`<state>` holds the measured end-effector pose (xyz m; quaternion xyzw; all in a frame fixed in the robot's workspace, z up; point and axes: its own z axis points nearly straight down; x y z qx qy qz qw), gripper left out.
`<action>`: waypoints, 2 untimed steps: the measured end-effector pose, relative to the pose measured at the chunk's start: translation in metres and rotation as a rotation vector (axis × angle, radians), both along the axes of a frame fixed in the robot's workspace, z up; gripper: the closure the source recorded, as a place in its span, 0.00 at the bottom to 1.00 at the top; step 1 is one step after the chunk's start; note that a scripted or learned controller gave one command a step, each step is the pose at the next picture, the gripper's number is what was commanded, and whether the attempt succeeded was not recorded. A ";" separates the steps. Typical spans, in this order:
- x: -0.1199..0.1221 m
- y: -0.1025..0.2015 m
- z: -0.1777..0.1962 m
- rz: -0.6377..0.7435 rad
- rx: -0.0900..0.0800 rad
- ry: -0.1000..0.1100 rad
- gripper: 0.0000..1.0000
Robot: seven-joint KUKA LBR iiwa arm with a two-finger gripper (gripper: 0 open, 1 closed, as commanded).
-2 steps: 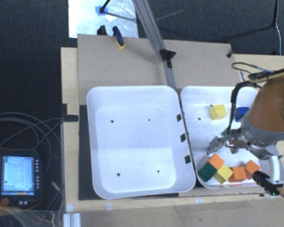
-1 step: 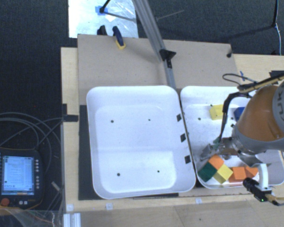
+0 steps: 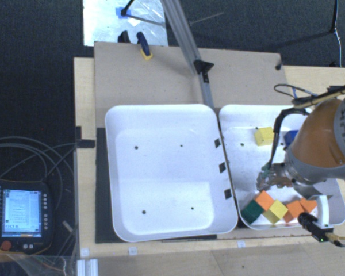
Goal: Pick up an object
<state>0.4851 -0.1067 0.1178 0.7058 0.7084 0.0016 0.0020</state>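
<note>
Blocks, small and hard-edged, lie in the right bin [image 3: 241,132]: orange cube [image 3: 265,199], yellow cube [image 3: 278,211], green cube [image 3: 252,212] clustered at its near wall, another yellow block [image 3: 264,135] apart. The gripper [image 3: 268,180] hangs just above the cluster; its finger state cannot be determined. The left bin [image 3: 161,117] stands beside.

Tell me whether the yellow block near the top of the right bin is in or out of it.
In. The yellow block lies on the right bin floor, inside its rim.
</note>
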 end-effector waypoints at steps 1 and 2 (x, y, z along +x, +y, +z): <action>0.009 0.002 0.046 0.002 -0.001 -0.002 1.00; 0.014 0.012 0.102 0.003 0.000 -0.004 1.00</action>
